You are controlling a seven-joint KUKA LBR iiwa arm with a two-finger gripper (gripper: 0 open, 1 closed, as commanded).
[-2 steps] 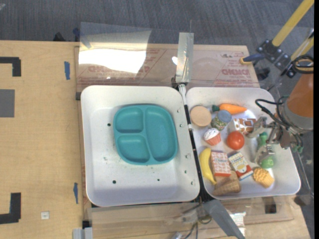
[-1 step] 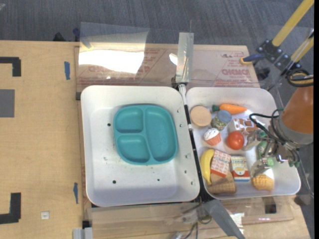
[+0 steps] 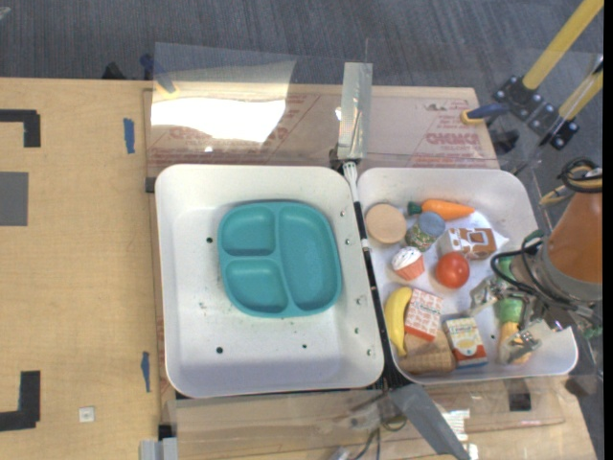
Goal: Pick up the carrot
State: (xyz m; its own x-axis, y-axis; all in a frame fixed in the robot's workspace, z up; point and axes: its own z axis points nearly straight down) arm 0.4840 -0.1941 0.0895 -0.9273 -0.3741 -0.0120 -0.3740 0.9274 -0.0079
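The tool (image 3: 522,329) is seen at the right edge of the right bin (image 3: 525,192), low over its near right corner, below the orange band (image 3: 582,242) of the arm. Its wrist is wrapped in dark cables. How far the tool is opened cannot be told — the tips are lost among small green and yellow items there, and nothing can be confirmed as gripped.

Just left of the tool, a red tomato (image 3: 453,271) is noted, with a small red-and-white carton (image 3: 469,241) touching it above. Further toward the near wall lie two more cartons (image 3: 464,339) and, beside them, a yellow banana (image 3: 397,318) along the bin's left side. A red-and-white cup-shaped item (image 3: 409,263) sits between banana and tomato.

The carrot (image 3: 446,210) is located at the far side of the right bin, near the far wall, lying roughly level — well apart from the tool. Nothing rests on it. A round tan disc (image 3: 386,224) lies to its left, and a blue-topped item (image 3: 428,226) just below it.

The left bin (image 3: 182,286) holds a teal divided plate (image 3: 281,258) with three compartments, set near its centre. Both bins are carried on a tan counter (image 3: 67,286); clear plastic sheeting (image 3: 220,113) is seen behind the bins.
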